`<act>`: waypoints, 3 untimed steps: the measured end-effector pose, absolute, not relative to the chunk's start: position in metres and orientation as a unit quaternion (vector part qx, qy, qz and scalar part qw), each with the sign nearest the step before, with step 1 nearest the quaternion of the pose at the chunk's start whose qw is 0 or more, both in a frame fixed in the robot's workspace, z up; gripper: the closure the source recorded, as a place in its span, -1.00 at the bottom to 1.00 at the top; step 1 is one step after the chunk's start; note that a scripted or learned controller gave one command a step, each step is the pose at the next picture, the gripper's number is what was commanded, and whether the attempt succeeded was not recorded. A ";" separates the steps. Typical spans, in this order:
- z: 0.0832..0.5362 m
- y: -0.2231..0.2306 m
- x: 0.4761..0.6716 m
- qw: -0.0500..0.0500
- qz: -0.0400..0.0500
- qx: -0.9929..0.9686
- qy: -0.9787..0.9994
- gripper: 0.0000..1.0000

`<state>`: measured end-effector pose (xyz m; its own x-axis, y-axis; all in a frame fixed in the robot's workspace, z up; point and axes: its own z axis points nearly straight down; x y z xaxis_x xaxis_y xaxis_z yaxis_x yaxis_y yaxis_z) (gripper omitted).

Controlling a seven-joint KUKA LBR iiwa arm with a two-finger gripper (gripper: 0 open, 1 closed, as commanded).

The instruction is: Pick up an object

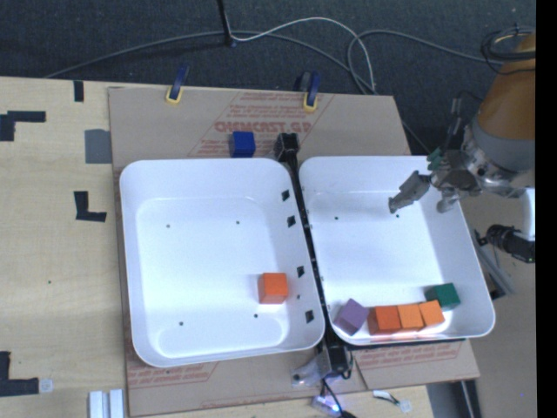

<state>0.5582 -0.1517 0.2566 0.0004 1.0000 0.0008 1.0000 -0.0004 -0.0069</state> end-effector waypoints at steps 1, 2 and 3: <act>0.260 -0.152 0.559 0.000 0.000 -0.707 -0.707 -1.00; 0.209 -0.145 0.566 0.002 0.001 -0.707 -0.707 -1.00; 0.149 -0.137 0.566 0.002 0.002 -0.707 -0.707 -1.00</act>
<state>0.5657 -0.1367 0.1492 -0.0011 1.0000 0.0010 1.0000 0.0011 -0.0059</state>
